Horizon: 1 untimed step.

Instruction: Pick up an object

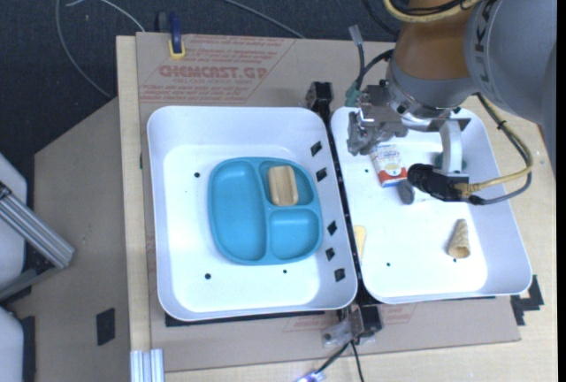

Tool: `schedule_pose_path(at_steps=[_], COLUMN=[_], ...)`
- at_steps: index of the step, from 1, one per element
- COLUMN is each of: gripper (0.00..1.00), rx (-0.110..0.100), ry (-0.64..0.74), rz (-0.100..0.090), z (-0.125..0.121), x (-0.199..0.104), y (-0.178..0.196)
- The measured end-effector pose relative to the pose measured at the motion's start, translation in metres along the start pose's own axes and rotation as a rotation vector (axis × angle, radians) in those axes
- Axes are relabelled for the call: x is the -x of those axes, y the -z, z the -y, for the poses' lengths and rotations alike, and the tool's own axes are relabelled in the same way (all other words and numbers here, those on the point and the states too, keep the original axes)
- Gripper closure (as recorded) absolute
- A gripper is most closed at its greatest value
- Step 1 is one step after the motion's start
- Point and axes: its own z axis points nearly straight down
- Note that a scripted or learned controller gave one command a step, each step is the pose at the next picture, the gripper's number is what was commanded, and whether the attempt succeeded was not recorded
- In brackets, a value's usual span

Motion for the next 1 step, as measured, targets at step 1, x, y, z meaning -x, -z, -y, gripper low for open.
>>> schedule_pose_path(at_steps=[1], gripper=[1.00], rx=[-0.001], ry=[0.001], rz=[-0.001], z=[-0.0106], x=[-0.0512], y=[-0.0137])
